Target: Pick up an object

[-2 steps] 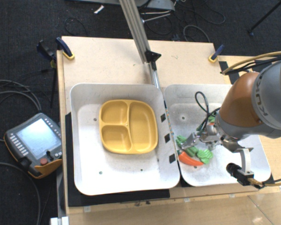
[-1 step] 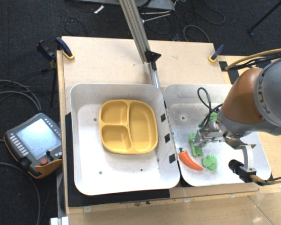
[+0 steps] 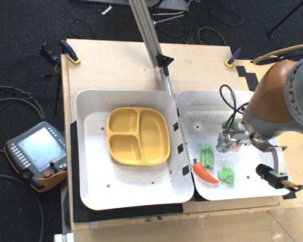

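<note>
The orange carrot-shaped toy (image 3: 205, 173) lies nearest the camera, at the front of the right bin (image 3: 192, 105), below and to the left of the end effector (image 3: 228, 141). Just beside the carrot's tip, straight below the end effector and a little apart from it, sits a small crumpled green piece (image 3: 225, 174). A longer green ridged toy (image 3: 207, 155) lies immediately left of the end effector, close to it but not between its parts; its lower end comes near the carrot's top. The end effector hangs low over the middle of the right bin, hung from the grey arm (image 3: 283, 102) with its orange band, which comes in from the right. Something small and reddish shows at its tip, too small to identify. Whether it is released or clenched cannot be told. Well to the left of the end effector, the left bin (image 3: 86, 135) carries a yellow divided plate (image 3: 139, 135). Both bins rest on the pale wooden worktop (image 3: 116, 64).
</note>
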Controlling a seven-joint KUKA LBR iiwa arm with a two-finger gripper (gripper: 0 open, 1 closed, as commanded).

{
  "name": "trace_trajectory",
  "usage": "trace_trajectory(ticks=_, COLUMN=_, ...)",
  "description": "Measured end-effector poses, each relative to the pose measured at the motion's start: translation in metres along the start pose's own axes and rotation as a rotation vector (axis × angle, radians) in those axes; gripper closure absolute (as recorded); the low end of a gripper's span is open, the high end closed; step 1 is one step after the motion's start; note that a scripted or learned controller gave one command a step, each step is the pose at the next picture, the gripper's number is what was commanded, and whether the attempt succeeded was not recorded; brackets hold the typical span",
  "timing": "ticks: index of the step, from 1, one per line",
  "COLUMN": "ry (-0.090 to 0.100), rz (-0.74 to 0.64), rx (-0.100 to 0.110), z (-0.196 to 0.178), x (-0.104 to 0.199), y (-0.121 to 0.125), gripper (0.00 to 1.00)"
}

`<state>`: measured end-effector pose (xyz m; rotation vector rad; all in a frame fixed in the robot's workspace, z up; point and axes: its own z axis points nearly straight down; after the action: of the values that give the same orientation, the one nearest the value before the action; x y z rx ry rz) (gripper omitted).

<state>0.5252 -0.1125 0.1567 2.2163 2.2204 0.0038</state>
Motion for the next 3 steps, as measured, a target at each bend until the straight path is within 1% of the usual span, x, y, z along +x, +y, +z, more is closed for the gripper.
trace_trajectory(ticks=1, ry=0.0, rz=-0.001, rx=-0.002, z=-0.063, x=0.001, y=-0.002, gripper=1.0)
trace_trajectory(ticks=2, ry=-0.001, rz=-0.001, rx=-0.002, z=-0.121, x=-0.002, y=-0.008, gripper=1.0)
trace_trajectory(ticks=3, ry=0.002, rz=-0.005, rx=0.006, z=-0.104, x=0.049, y=0.003, gripper=1.0)
